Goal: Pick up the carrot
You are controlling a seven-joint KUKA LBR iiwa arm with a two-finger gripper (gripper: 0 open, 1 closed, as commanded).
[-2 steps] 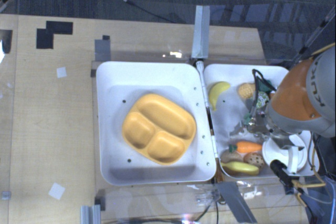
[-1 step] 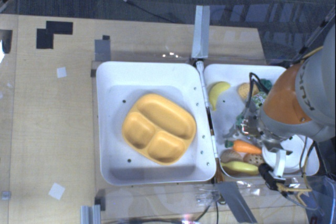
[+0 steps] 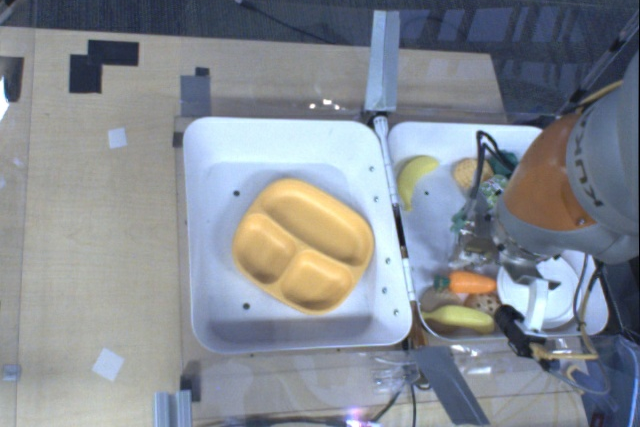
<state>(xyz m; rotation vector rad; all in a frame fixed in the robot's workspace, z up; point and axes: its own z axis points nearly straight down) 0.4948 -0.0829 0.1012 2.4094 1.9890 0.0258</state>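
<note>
though beside the jaws, carrot (image 3: 471, 283) loose

Robot lab (wooden bench (image 3: 100, 245), white bins (image 3: 200, 215))

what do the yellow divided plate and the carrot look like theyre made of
The yellow divided plate looks like moulded plastic: one even colour, rounded compartment ridges and a soft, mostly matte sheen. The carrot seems a plastic toy too, judging by its flat, uniform orange and smooth surface, though it is small here and rubber or foam can't be ruled out.
</note>
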